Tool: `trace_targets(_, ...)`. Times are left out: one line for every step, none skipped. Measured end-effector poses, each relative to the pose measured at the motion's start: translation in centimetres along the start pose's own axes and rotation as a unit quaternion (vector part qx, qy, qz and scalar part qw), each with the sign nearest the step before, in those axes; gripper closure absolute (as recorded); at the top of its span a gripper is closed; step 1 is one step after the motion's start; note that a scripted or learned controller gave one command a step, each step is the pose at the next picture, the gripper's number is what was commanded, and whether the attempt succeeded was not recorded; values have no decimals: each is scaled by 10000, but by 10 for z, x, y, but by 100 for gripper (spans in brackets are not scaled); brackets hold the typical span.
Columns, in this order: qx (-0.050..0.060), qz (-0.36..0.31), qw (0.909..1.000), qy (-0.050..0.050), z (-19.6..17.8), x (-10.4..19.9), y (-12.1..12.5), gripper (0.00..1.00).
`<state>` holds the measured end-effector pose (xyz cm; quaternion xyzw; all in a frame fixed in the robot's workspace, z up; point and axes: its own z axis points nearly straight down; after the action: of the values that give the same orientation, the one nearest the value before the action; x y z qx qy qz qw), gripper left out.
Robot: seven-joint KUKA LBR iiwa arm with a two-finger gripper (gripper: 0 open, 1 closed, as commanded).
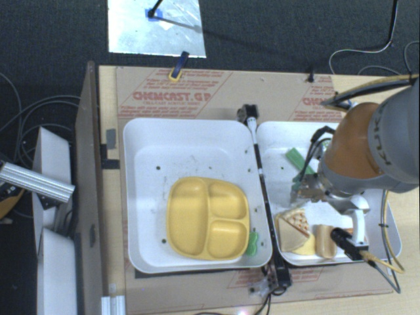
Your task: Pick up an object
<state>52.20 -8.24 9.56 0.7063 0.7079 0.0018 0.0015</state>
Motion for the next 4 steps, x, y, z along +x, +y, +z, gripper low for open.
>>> trace_targets(2,-1,10000,1,0,0,0,0)
trace_targets(-30,0,10000,-29,11,-70,89,0)
trace_targets(55,47,10000,6,11,-87,-41,0)
trace_targets(-64,-52,10000,-12,-97,-36,48,0)
